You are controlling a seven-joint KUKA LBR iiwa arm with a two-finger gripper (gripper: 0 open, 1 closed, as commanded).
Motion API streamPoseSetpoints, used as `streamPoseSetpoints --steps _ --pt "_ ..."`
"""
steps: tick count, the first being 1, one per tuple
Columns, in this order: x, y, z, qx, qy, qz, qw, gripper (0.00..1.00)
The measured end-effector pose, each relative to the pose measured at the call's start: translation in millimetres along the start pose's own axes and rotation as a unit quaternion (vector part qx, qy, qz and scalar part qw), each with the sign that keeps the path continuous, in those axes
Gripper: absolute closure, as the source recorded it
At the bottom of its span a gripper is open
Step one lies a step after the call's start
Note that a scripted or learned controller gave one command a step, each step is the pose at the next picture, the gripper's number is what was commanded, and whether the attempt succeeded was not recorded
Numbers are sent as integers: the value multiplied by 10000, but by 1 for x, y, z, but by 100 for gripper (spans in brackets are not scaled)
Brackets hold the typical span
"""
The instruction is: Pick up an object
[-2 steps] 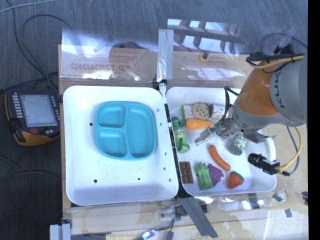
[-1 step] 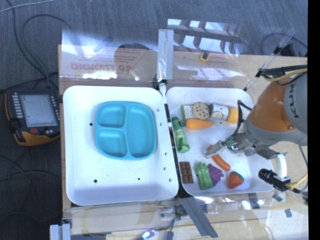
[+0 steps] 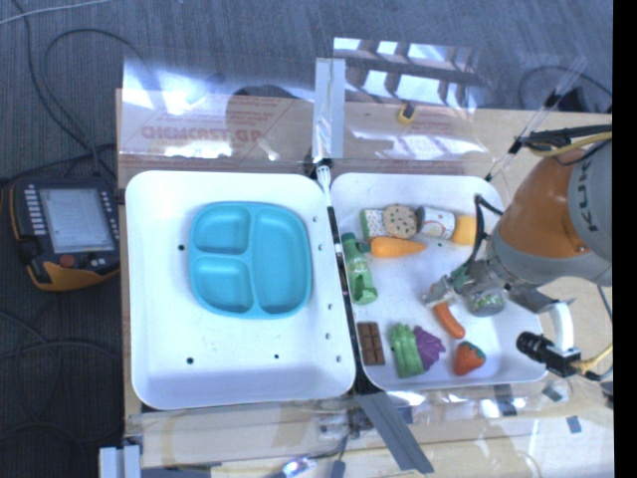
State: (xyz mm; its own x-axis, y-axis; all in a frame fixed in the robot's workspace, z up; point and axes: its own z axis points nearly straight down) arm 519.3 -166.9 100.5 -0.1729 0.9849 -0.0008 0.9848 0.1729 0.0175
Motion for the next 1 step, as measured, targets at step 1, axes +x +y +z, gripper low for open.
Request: streamPoseSetpoints --steps 1 --pt "-26 1 -103 86 0 -457 9989 100"
